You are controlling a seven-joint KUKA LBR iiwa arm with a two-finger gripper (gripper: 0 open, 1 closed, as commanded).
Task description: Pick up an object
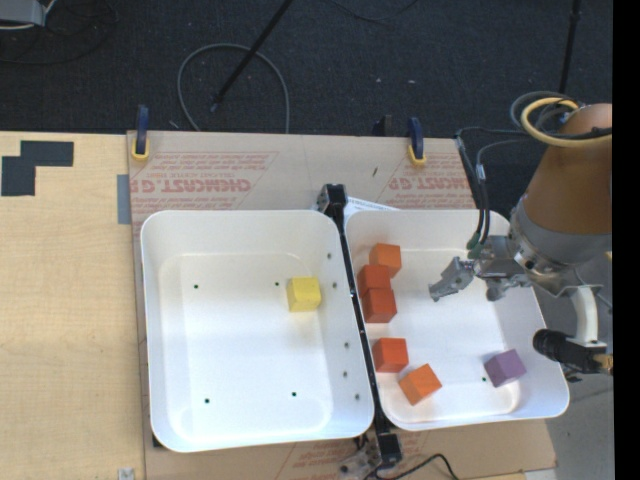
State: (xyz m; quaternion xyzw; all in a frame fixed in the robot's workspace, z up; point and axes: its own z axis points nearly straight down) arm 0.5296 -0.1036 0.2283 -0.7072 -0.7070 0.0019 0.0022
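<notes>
We see the tabletop (60, 298), pale wood with a sheet of brown cardboard (250, 173) clamped on it under the two white bins. The left bin (175, 388) and the right bin (540, 393) sit side by side, their inner rims touching along a dark strip. The grey arm (570, 193) with its orange band enters from the right and hangs over the right bin, its wrist above that bin's right half. The jaws (448, 282) point left toward the middle of the right bin; we see nothing between them, and we cannot tell whether they stand wide or narrow. Near that bin's left wall we count a column of orange blocks: the top orange block (385, 258) touches the pair of stacked orange blocks (378, 296) just below it, and the lower orange block (391, 354) lies apart from them further down. A lighter orange block (420, 383) sits tilted just beside that one. A purple block (504, 367) rests near the bin's lower right corner. In the left bin a yellow block (304, 294) lies alone, right of centre.
</notes>
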